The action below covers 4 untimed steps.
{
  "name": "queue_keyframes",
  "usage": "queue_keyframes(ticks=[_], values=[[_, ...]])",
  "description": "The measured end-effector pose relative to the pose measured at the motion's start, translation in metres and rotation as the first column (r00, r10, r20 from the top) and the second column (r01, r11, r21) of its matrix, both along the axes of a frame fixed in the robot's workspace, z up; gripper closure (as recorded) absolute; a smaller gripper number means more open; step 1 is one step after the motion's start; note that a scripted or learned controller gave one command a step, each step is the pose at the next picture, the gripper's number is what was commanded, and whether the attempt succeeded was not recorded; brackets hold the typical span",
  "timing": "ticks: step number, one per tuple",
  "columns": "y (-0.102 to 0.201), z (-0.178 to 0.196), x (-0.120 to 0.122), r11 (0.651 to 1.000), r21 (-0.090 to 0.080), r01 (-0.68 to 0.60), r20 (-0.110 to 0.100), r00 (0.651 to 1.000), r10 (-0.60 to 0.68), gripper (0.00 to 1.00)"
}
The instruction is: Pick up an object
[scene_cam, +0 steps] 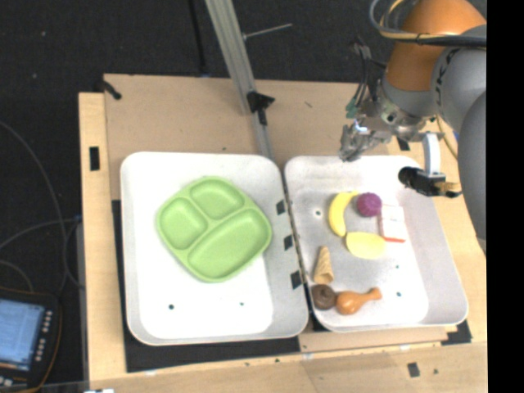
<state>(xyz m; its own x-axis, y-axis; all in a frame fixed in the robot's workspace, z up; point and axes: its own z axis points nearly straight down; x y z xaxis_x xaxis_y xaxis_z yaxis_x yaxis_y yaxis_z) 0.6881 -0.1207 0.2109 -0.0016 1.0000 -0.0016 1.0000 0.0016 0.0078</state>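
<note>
Presently the gripper (355,147) hangs over the far rim of the right bin (427,278), near that bin's far-left corner. Whether it is open or closed cannot be told from this angle. It is apart from everything lying in the bin.

Surroundings: a slanted aluminium pole (232,51) crosses the bench (164,113) from the top and ends at a black clamp near the far end of the gap between the two bins, to the left of the gripper. A lit tablet screen (23,334) sits off the bench at lower left. Dark cables trail over the floor on that side.

Right bin, contents:
- banana (339,213), nearest the gripper, lying roughly lengthwise down the bin
- purple round fruit (368,204), just beside the banana on its right, seemingly touching
- white card with a red mark (393,223), just right of the purple fruit
- yellow wedge (365,245), just below the banana and the card
- ice-cream cone (323,264), close to the bin's left wall, point toward the far side
- dark brown doughnut (323,296), just below the cone
- brown drumstick (358,300), touching or nearly touching the doughnut, thin end pointing right

All of these cluster in the bin's left and middle; none blocks another from above.

Left bin (147,301), contents: one green divided plate (214,229), three compartments, lying flat and turned at an angle to the bin's walls.
</note>
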Motion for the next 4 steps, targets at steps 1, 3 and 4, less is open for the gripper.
queue_keyframes(ticks=[1, 3, 4], values=[[0.049, 0.018, -0.011, 1.0, 0.003, -0.004, -0.007, 1.0, 0.004, 1.0], [0.152, 0.023, -0.04, 1.0, 0.004, -0.006, -0.008, 1.0, 0.006, 1.0], [0.203, 0.016, -0.045, 1.0, 0.003, -0.006, -0.01, 1.0, 0.006, 1.0]])
